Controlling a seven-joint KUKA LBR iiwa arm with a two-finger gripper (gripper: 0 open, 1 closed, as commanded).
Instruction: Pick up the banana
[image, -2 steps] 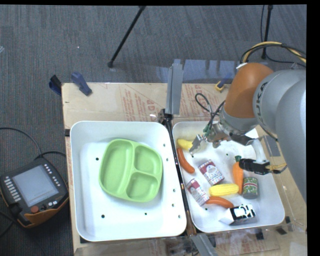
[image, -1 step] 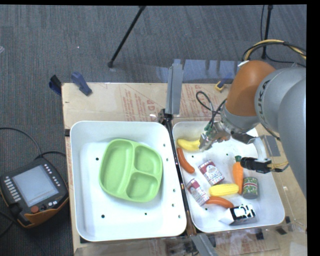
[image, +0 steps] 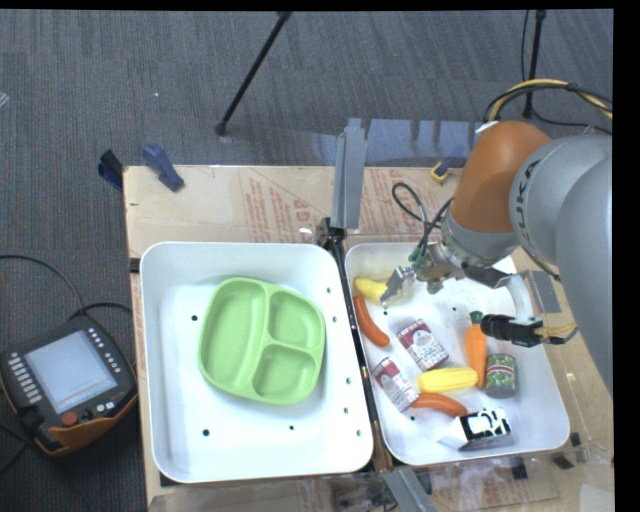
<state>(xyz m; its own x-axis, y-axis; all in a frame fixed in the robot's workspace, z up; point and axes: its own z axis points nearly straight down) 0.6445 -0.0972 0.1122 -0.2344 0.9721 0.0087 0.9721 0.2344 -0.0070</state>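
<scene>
Gripper hovers in the right bin, fingers slightly apart (gripping nothing), tips just beside the banana; a sausage lies below-left.

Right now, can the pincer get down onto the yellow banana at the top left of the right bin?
Probably yes: the pincer hangs right beside the yellow banana, whose top is uncovered. The white bin's wall and the orange sausage crowd it closely.

We look down at a slant from above the bench, both bins in frame, arm entering from three o'clock.
</scene>
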